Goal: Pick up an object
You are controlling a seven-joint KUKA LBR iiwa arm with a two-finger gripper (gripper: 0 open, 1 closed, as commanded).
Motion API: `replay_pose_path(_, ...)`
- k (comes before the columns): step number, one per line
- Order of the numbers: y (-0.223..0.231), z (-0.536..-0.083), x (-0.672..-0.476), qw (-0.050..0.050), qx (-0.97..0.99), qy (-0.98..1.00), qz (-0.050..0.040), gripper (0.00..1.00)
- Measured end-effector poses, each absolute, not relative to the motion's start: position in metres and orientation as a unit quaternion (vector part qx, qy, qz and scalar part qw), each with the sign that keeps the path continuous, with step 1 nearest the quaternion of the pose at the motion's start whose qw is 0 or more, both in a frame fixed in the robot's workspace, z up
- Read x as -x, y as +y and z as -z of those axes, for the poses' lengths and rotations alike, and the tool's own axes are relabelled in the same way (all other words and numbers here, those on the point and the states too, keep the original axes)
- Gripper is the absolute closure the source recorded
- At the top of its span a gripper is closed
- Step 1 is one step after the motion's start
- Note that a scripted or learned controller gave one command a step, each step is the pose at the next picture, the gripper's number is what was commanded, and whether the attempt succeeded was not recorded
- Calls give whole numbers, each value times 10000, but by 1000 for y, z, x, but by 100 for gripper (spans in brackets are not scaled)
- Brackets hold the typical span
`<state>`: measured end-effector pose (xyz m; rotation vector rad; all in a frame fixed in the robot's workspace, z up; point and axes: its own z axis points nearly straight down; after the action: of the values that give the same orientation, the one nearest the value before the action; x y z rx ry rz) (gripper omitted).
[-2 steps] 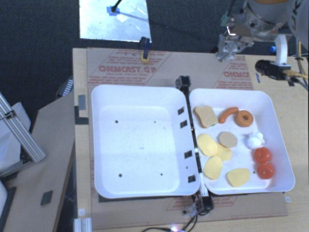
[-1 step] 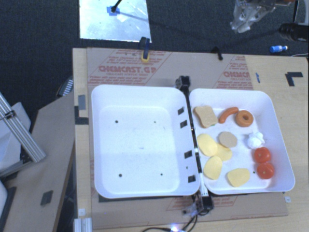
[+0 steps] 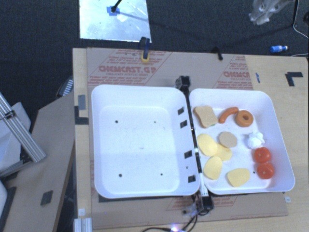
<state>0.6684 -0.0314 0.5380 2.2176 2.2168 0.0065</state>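
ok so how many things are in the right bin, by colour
yellow pieces: 4
tan pieces: 2
orange pieces: 2
red pieces: 2
white piece: 1
total: 11, all in the right bin

The tool [image 3: 264,8] hangs at the top right, well apart from the food pieces below it. Nearest its side lie an orange ring doughnut [image 3: 244,118] and a sausage [image 3: 228,114]; a bread slice [image 3: 206,116] lies further left. Beyond them lie yellow crisps [image 3: 212,153], a white lump [image 3: 255,140] and two tomatoes [image 3: 263,162].
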Motion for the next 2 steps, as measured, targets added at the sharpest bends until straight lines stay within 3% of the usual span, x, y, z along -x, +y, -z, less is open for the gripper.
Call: replay_pose_path(2,-186,-535,-668,25,-7087,7055,-2,100)
